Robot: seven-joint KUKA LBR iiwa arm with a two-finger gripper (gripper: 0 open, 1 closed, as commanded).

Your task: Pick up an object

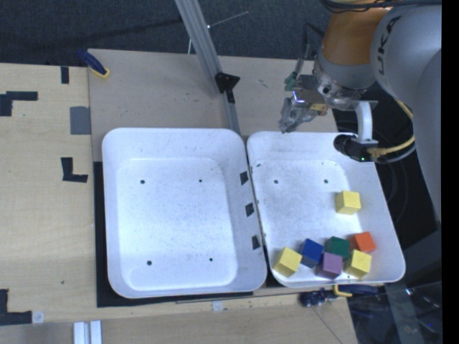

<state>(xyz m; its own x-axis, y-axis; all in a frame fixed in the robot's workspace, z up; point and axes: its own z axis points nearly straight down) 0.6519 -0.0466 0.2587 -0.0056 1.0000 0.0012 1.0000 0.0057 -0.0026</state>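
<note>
Reaching in from the 2 o'clock corner, the grey arm point(401, 41) with its orange band point(362, 13) is positioned so that the gripper point(292, 118) is seen over the far rim of the right bin point(287, 192), at about 11 o'clock of that bin. Whether the gripper is open or closed cannot be told at this resolution; nothing is seen held in it. Seven small cubes are contained in the right bin, well apart from the gripper. A lone yellow cube point(348, 202) is located toward 3 o'clock of the bin floor. The remaining six are grouped along the near wall between 5 and 6 o'clock: a yellow cube point(287, 261) at the 9 o'clock end of the group, a blue cube point(312, 251) just beside it, a purple cube point(331, 264), a green cube point(337, 247), a second yellow cube point(359, 264), and an orange cube point(363, 241) at the 2 o'clock end. The left bin point(176, 213) is set just beside the right bin, at its 9 o'clock side, with the rims touching. Both bins are supported on the wooden bench point(43, 192).
</note>
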